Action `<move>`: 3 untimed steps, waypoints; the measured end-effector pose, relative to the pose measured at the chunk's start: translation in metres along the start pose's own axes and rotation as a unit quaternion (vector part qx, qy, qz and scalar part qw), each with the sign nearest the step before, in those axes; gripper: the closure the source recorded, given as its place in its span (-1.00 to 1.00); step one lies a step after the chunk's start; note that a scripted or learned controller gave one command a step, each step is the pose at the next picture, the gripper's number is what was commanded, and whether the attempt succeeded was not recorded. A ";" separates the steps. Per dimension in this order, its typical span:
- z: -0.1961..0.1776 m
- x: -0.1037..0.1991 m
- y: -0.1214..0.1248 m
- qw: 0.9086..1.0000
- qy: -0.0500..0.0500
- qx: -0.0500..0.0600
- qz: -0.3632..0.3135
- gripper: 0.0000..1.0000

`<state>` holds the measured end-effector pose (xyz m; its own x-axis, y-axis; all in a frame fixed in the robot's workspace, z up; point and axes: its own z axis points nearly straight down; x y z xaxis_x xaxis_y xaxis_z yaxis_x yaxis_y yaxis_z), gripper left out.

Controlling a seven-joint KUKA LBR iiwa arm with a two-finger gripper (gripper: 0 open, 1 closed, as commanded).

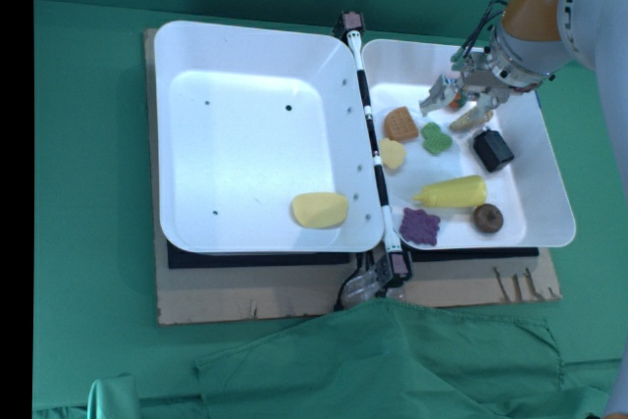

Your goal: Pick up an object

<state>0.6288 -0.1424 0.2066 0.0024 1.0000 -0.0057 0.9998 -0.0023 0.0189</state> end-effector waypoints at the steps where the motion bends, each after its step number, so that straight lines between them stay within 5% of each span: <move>1: 0.019 -0.007 -0.031 1.000 0.001 -0.001 0.002 -1.00; 2: 0.021 -0.025 -0.010 1.000 0.001 0.003 0.000 -1.00; 3: -0.027 0.011 -0.003 1.000 0.002 0.004 -0.002 -1.00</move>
<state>0.6251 -0.1311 0.2332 -0.0009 1.0000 -0.0020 0.9999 0.0009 0.0103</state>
